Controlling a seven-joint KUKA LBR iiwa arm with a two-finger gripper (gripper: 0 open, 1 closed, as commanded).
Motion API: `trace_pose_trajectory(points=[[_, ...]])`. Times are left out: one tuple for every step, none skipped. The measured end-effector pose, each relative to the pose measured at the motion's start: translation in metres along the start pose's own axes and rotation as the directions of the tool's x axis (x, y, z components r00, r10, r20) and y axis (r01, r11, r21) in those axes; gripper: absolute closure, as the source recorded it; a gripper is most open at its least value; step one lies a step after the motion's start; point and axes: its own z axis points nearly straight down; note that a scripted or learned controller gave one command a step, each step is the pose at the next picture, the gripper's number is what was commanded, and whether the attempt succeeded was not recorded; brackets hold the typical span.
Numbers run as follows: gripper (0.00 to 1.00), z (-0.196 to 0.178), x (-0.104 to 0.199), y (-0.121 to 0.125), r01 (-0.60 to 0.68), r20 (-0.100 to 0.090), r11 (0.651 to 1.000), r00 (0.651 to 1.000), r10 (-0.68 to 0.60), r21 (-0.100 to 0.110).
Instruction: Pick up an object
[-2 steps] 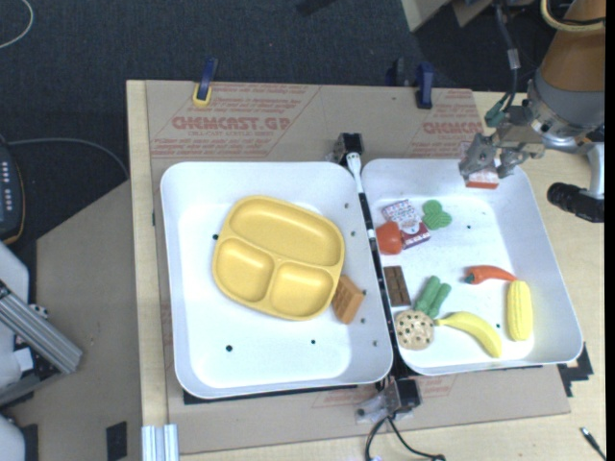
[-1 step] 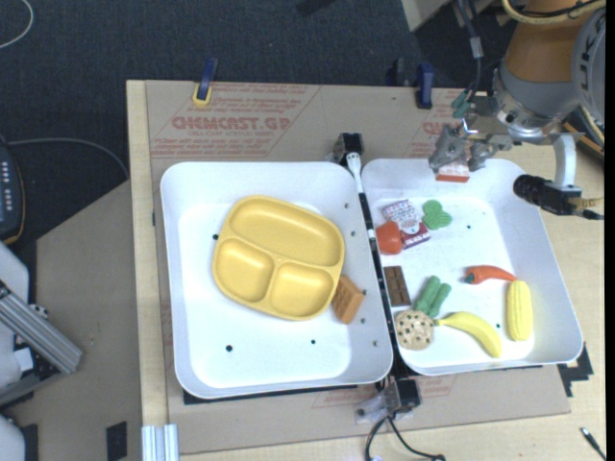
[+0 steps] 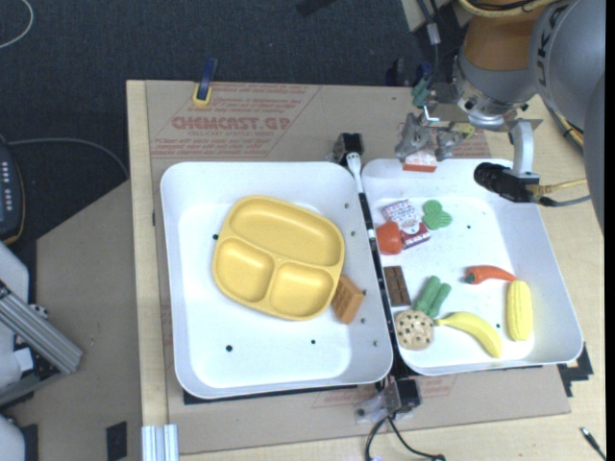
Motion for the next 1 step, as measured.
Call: trace_pose_trajectory(points=[[1.0,0.0129,-0.0098,0.0003,-0.007,0.002,1.0,1.0,0.007,0.006]])
